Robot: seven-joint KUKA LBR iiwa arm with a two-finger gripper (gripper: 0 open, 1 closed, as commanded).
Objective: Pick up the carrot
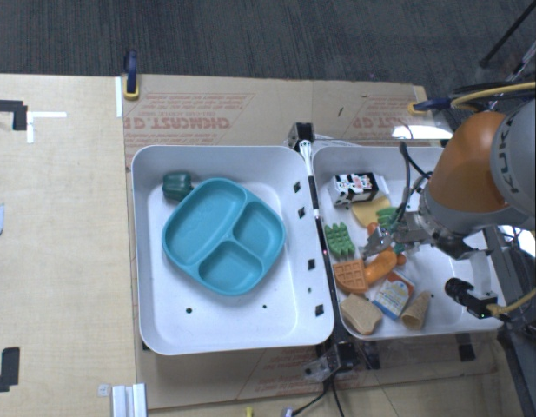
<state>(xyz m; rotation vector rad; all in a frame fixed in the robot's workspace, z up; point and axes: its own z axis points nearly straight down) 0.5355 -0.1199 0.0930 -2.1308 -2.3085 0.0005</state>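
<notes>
Orange carrot: it lies in the right bin, near the middle of the toy food, just right of the waffle.
Bread slice: nearest the front wall of this bin, with a small carton and an ice-cream cone beside it, all just in front of the carrot.
Long axis of the carrot: it runs at a slant, from lower left near the waffle up to the right, toward the arm.
Gripper: it is at the upper end of the carrot, touching it or just above; the carrot extends from it down and to the left.
Grip state: I cannot tell it; the tips are dark and mix with the clutter, so I judge the carrot is not shown as held.
Green toy: just left of the gripper, close enough to be caught by mistake.
Cheese wedge: behind the gripper, with a cow-patterned carton farther back.
Left bin: well apart; it holds a blue divided plate and a small teal object.
</notes>
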